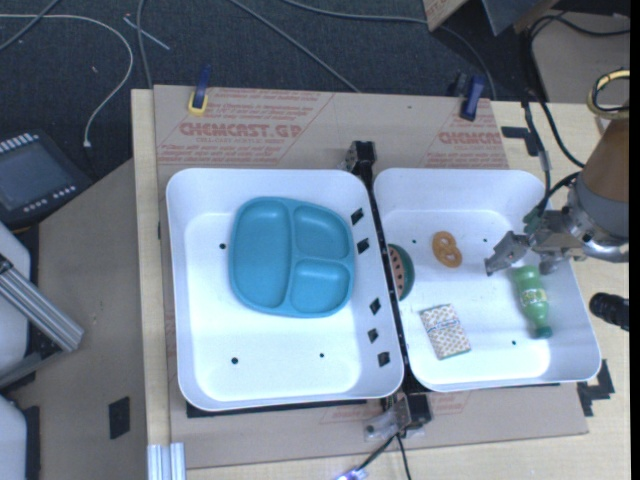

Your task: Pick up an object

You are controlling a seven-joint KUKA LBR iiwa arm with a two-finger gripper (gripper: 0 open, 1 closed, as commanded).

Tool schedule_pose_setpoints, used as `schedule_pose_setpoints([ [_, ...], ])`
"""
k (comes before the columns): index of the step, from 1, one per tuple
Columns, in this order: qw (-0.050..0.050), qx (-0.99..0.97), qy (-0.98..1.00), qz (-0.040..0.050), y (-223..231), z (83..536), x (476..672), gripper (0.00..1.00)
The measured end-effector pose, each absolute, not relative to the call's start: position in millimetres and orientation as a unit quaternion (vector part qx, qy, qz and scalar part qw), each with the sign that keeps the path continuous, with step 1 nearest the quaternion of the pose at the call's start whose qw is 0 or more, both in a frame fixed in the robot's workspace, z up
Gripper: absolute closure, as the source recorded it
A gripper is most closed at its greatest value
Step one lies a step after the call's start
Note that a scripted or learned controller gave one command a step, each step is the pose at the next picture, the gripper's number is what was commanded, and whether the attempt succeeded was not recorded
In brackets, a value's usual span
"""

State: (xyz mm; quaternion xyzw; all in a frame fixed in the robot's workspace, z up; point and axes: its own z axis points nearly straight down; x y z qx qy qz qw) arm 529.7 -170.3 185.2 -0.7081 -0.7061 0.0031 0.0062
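— Gripper (525, 251) fingers are seen spread apart, with nothing pinched between them; it is poised over the right bin (470, 188), just above the top end of the green bottle (533, 300).

— Which thing is best taken, and how is it expected to handle?

— Starting nearest the camera, the patterned packet (444, 330) is found on the floor of that bin; it is judged light and flat, so little is offered for fingers to close on. Just beyond and to the right, the green bottle lies on its side by the bin's right wall. It is judged light, stiff and smooth, likely to roll or slip. A hold across its round body, near the middle, is advised, with the jaws set square to its length.

— And further back?

— The pretzel-shaped piece (446, 249) is seen lying flat, small and probably hard.

— What is hard to make out?

— A round green and red thing (401, 271) is half hidden by the wall between the bins, so it cannot be named. The bottle's upper end is partly covered by the gripper. In the left bin (200, 268) a blue divided plate (292, 256) is seen whole.
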Motion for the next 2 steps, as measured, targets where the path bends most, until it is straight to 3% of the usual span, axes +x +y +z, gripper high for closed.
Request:
schedule_pose_setpoints([
  [1, 0.001, -0.707, -0.707, -0.0001, -170.2, 191.1, 532.8, 0.0],
  [2, 0.003, -0.707, -0.707, 0.0013, -176.2, 143.3, 525.5, 0.0],
])
